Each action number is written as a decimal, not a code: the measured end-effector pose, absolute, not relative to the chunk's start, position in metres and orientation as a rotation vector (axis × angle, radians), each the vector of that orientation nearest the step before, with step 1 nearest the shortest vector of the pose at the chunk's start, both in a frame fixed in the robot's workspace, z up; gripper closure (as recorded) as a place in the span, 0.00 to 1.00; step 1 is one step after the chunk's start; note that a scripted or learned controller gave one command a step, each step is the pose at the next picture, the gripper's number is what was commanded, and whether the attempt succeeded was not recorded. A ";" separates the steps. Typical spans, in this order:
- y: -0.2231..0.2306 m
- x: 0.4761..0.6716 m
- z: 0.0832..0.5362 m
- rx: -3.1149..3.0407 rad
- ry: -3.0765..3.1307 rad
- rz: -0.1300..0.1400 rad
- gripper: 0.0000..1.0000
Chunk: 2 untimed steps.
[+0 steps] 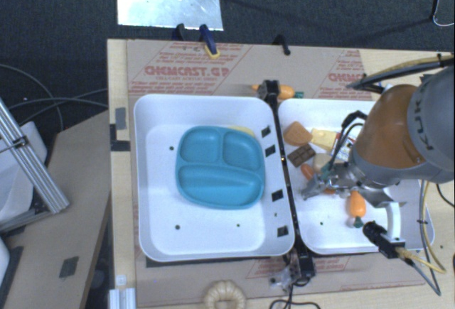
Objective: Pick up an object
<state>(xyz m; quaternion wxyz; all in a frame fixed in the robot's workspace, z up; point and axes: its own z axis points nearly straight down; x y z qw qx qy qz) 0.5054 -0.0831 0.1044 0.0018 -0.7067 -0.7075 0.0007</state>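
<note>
The right bin (323, 238) holds several small food-like objects: a tan bread-like piece (297, 133), a pale yellow wedge (323, 138), a dark brown block (301, 155), a reddish piece (306, 171) and an orange carrot-like piece (356, 206). My gripper (318, 185) is low inside this bin, just right of the divider and below the reddish piece. The arm's orange band (387, 133) and wrist cover the bin's right half. Nothing is visibly held.
The left bin (160, 229) carries a blue sectioned plate (219, 165) with something pale yellow peeking out behind it. A black clip strip (279, 158) joins the two bins. An orange object (284, 92) lies on the cardboard behind the bins.
</note>
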 end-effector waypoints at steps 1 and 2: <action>-0.083 0.505 0.083 -2.220 -2.220 0.001 0.00; -0.083 0.507 0.095 -2.224 -2.223 -0.003 1.00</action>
